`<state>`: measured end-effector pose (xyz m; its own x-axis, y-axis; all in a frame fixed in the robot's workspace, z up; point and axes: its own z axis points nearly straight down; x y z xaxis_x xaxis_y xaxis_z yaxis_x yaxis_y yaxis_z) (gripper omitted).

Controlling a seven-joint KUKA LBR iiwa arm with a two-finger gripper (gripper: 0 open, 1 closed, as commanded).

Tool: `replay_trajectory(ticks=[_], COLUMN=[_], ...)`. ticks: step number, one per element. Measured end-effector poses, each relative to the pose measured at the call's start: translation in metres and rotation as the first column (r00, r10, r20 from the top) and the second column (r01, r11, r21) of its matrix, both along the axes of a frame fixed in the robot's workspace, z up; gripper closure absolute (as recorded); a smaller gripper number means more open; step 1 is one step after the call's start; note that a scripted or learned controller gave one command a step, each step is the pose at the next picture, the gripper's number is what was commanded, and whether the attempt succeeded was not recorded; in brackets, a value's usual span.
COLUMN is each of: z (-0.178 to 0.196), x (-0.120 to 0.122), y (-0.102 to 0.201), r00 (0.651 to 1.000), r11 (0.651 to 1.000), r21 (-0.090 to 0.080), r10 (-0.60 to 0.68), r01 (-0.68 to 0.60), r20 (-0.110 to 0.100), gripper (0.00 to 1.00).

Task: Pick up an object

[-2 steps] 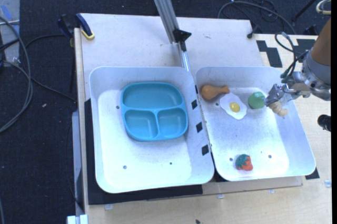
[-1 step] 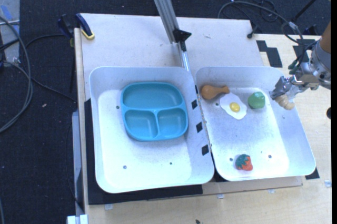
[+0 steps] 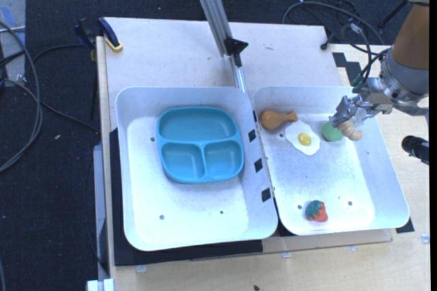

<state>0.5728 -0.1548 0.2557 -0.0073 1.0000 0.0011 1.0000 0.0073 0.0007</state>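
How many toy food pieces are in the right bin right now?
4: a drumstick near the back left, a fried egg beside it, a green piece under the gripper, and a strawberry near the front. The gripper may hide more.

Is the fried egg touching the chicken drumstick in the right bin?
Apart. The camera view shows a strip of white bin floor between the fried egg and the chicken drumstick, which lies up and to the left of it.
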Motion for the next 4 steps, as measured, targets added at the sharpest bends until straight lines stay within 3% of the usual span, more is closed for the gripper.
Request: replay_trajectory(ticks=[2,4], z=[-0.005,-0.022], x=[-0.011,0.003], y=[0.106,0.216], r00=[1.0,1.0], r11=[1.0,1.0], r21=[0.0,-0.001], r10=[-0.001,0.0], r01=[0.001,0.0], r20=[-0.003,-0.001], gripper=[1.0,1.0])
